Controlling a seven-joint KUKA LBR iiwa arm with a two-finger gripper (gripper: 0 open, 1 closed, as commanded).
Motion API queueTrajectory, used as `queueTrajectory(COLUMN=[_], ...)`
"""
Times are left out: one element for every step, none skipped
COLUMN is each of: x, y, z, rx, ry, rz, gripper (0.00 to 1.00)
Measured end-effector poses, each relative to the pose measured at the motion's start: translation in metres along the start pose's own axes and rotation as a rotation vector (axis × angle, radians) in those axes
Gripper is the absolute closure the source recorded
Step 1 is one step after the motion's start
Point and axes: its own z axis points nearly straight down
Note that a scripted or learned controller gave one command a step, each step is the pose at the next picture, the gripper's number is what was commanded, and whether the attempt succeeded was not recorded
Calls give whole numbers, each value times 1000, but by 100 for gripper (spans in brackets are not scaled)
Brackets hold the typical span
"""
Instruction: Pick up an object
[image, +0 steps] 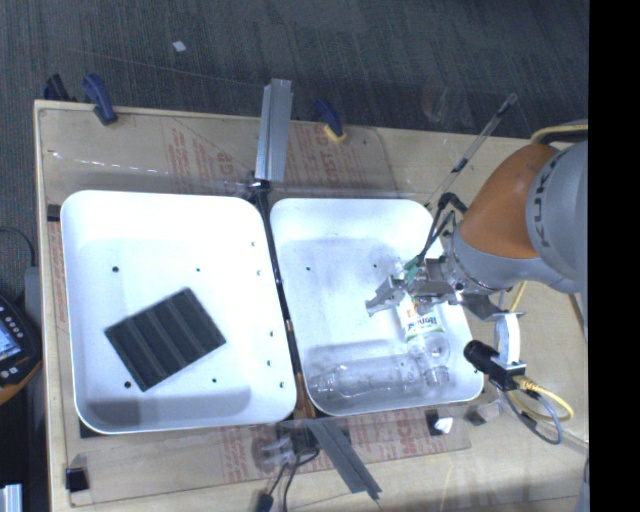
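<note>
My gripper (398, 288) hangs low over the right part of the right bin (330, 240). Just below it a small clear bottle with a white and orange label (423, 325) lies close against it; I cannot see that the bottle is held. A larger clear plastic bottle (365, 378) lies on its side along the bin's front wall. In the left bin (150, 215) a black ribbed flat panel (165, 337) lies at a slant.
A grey metal bar (273, 130) stands up behind the seam between the two bins. Blue clamps (98, 98) grip the back edge of the bench. The arm's orange band (505, 205) sits over the right bin's right rim.
</note>
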Motion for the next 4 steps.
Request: queueTrajectory(x=[75,31,8,2], y=[16,34,40,31], z=[-72,-70,-30,13], rx=[-3,-3,2,1], ry=[0,-1,1,0], rz=[275,40,-153,-125], gripper=[0,0,0,0])
